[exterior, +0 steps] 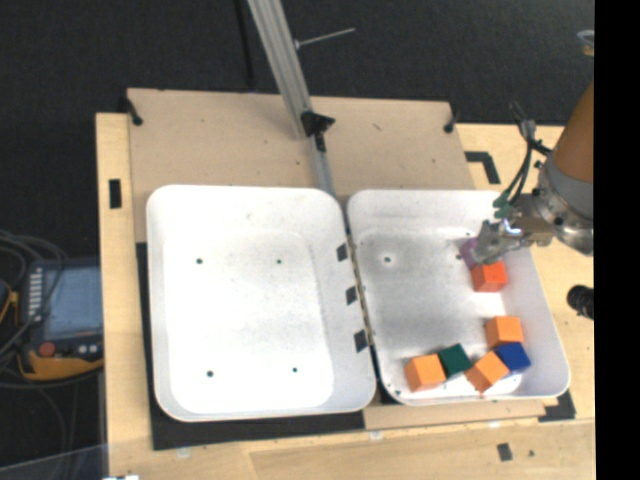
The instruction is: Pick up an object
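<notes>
Nearest the camera, along the front wall of the right-hand bin (400,223), a shallow white plastic tray with rounded corners and a faintly speckled, scuffed floor, lay a cluster of small matte cubes: an orange cube (425,371) at the left, a dark green cube (456,358) just beside it, a second orange cube (489,370) touching a blue cube (511,356), and a third orange cube (505,330) just behind the blue one. Farther back, apart from the cluster, a red-orange cube (489,276) rested on the bin floor near the right wall. The gripper (490,245), a grey metallic assembly, hung just above and behind this cube, close against a small purple piece (466,251) at its left; whether its fingers were spread or closed could not be told, and no object could be seen between them. Green and dark cables ran from the gripper up toward the arm (572,183), whose orange band showed at the right. The left-hand bin (175,268), of the same white moulded form, sat touching the right one along a shared edge fitted with dark clips. Both bins rested on a pale wooden bench (230,133). Farthest back, a slim ribbed aluminium rail (283,53) rose at a slant from the bench.
</notes>
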`<act>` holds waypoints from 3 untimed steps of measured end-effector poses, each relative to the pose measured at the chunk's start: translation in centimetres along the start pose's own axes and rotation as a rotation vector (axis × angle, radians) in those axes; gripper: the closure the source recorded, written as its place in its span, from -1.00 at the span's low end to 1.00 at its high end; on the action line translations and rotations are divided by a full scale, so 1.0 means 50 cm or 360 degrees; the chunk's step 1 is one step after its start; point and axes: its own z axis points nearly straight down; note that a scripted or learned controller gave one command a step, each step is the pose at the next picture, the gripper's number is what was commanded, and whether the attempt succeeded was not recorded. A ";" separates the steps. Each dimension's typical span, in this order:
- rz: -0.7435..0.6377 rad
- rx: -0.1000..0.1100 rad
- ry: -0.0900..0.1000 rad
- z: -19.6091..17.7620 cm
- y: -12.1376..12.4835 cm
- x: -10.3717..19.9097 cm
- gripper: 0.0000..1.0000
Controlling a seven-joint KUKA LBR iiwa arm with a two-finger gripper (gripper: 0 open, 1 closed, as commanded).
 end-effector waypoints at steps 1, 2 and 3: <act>-0.0001 0.0009 0.0001 0.033 0.017 0.108 1.00; -0.0003 0.0008 0.0003 0.026 0.038 0.201 1.00; -0.0003 0.0008 0.0003 0.023 0.062 0.298 1.00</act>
